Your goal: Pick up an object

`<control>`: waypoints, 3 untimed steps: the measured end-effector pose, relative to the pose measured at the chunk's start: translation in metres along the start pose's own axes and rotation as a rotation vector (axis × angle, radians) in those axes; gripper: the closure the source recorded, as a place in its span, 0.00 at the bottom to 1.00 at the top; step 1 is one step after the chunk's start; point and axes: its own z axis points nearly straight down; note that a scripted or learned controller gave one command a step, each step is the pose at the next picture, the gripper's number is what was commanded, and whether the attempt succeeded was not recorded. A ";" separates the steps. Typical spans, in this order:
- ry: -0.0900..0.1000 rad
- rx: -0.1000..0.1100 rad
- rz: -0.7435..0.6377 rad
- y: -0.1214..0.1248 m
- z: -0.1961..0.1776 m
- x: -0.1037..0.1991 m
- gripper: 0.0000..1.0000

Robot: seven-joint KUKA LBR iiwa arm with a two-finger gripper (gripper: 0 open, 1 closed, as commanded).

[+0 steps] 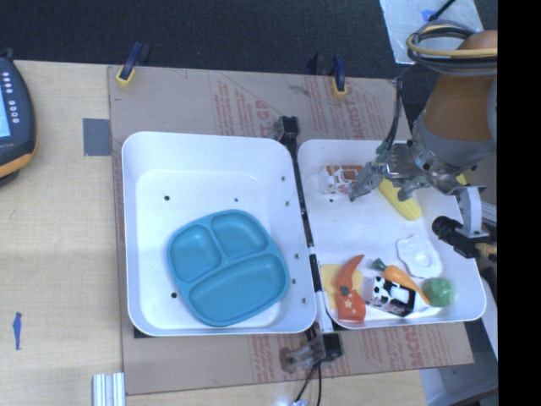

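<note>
Down at the near edge of the bench, black cable (308,379) trails off from a small clamp (297,355) that sits at the gap between the two bins. Just above it, in the near-left corner of the right bin (317,155), toys lie heaped together: a red-orange pepper piece (348,293) against the bin's left wall, a black-and-white cow-patterned toy (390,294) beside it, an orange carrot shape (400,276) across the top of that, and a green lump (439,291) toward the near-right corner. A white fried-egg toy (419,255) rests a little farther in, close to the right wall.

Toward the far edge of that bin there is a yellow corn cob (401,200), tilted, with the arm (456,100) looming over it. The gripper (365,183) hangs low over the bin floor just left of the corn, next to a small red-and-white packet (341,178) near the far-left corner. Whether its fingers are apart or together I cannot tell from here; nothing shows between them.

Over in the left bin (139,227) a blue divided plate (228,266) lies flat toward the near edge. Yellow and blue clips (128,68) pin the cardboard sheet (220,100) along the far edge of the bench, and a handheld pendant (13,117) lies at the far-left side.
</note>
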 end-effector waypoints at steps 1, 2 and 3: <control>-0.004 -0.004 0.001 0.048 0.098 -0.053 0.00; 0.002 0.035 -0.005 0.076 0.114 -0.049 0.00; 0.000 0.007 0.005 -0.005 0.115 -0.080 0.00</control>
